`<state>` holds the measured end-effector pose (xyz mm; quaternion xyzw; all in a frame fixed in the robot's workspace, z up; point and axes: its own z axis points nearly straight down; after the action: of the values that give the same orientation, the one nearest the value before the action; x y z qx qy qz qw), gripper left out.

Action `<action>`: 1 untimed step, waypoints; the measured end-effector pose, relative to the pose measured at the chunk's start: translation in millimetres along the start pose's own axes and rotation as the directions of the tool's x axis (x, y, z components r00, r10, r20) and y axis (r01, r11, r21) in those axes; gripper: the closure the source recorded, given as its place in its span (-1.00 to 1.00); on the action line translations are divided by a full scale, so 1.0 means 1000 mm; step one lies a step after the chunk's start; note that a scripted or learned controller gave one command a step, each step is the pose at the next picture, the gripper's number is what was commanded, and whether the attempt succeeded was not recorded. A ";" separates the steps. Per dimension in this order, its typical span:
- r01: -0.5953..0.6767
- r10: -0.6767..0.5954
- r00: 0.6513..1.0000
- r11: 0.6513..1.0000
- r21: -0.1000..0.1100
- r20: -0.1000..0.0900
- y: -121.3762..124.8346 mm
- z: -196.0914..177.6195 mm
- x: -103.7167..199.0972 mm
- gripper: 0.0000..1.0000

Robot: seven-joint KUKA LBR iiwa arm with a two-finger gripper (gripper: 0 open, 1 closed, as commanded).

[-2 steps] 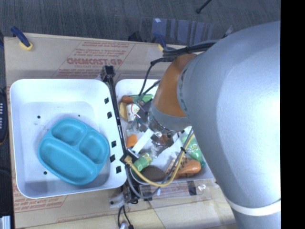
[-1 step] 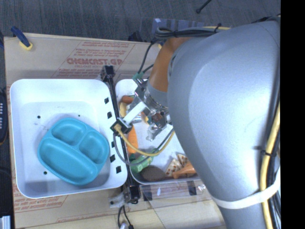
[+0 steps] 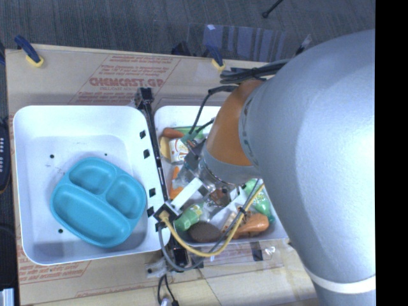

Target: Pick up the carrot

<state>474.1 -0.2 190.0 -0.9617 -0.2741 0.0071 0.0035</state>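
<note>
carrot (image 3: 255,224) just right of the tool (image 3: 210,199), tool's state unclear

Arm (image 3: 319,158): I am seeing it reaching in from the right, covering much of the right bin (image 3: 167,116).
Gripper (image 3: 207,193): I am watching it sitting low among the cluttered items.
Carrot (image 3: 254,223): it is lying near the bin's front edge, beside a dark brown item (image 3: 204,232).
Left bin (image 3: 38,123): it is holding a blue divided tray (image 3: 99,199).
</note>
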 end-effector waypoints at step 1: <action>-0.335 0.335 0.942 0.942 0.001 -0.005 0.061 -0.001 0.007 -1.00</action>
<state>512.6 -48.2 190.5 -0.9943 -0.1067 0.0049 0.0029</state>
